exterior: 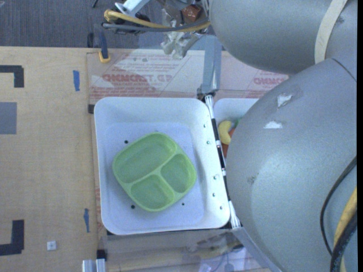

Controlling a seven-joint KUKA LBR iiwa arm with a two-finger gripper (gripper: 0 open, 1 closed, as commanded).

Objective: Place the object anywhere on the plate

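The gripper (178, 45) hung at the top middle of the frame; I cannot tell its state. The yellow object (225, 130) lay in the right bin (249, 105), apart from the green plate (154, 171) in the left bin (147, 109)

Right bin (241, 105): mostly hidden behind the grey arm (283, 169); just a strip of white rim and floor visible.
Yellow object (226, 130): partly covered by the arm (kind unclear), with something red-orange just beneath it.
Gripper (177, 44): blurred near the top edge; state of fingers unreadable.
Arm: cut off by the right and bottom edges.
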